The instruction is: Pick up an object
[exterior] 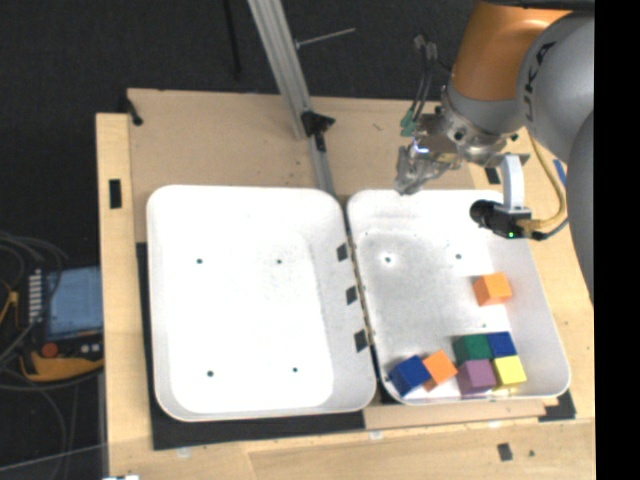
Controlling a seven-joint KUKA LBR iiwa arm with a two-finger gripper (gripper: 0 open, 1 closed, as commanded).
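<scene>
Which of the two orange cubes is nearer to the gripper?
The orange cube lying alone; the other orange cube sits in the cluster, farther from the gripper.

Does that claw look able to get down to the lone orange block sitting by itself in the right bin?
Probably yes. The orange block sits apart from the other blocks, with bare bin floor around it, and nothing lies between it and the claw at the far rim of the right bin.

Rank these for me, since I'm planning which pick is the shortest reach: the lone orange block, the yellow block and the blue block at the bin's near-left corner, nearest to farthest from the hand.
From the hand, at the right bin's far edge:
1. Lone orange block, mid-right of the bin.
2. Blue block, near-left corner.
3. Yellow block, near-right corner.
</scene>
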